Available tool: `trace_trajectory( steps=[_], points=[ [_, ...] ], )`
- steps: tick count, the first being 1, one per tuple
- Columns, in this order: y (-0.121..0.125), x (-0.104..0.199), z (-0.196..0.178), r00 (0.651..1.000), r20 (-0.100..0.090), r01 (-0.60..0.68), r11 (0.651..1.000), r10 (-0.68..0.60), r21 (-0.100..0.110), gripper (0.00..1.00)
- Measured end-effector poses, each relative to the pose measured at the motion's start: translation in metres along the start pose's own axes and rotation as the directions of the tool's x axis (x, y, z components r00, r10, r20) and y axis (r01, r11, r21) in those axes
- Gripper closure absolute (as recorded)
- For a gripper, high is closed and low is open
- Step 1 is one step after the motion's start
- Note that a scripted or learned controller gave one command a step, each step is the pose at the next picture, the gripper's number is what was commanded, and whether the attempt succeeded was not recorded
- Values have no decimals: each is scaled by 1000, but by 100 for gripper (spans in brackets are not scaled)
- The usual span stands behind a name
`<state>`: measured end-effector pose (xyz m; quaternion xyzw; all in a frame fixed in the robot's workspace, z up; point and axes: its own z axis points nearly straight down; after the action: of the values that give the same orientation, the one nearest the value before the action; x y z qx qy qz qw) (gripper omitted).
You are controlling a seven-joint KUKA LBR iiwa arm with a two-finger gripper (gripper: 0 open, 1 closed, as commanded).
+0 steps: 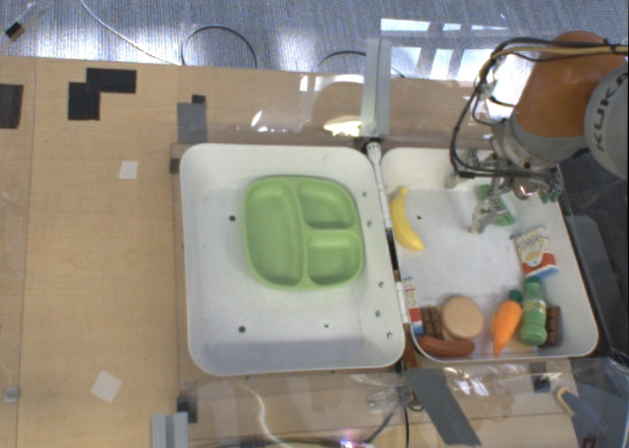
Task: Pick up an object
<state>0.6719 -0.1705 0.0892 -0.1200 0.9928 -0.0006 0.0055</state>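
Note:
My gripper (488,210) hangs over the upper part of the right bin (447,259), its fingers pointing down with a narrow gap and nothing between them. A yellow banana (404,221) lies to its left by the bin's divider. A white and red packet (534,248) lies just right and below the gripper. Along the bin's front sit a round tan bun (462,318), a brown sausage (446,346), an orange carrot (504,324) and a green bottle (533,315).
The left bin (216,318) holds a green divided plate (303,232). A metal post (377,83) stands behind the wall between the bins. Black cables (472,112) loop around the arm's wrist.

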Motion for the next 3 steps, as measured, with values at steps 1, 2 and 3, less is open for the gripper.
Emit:
trace_trajectory(
  steps=[1,2,3],
  points=[
    [-21,73,-17,996,0,-86,996,86,4,0],
    [-33,10,2,983,-8,-183,983,183,1,0],
    [42,-9,1,978,-10,-210,978,210,-2,0]
  ],
)
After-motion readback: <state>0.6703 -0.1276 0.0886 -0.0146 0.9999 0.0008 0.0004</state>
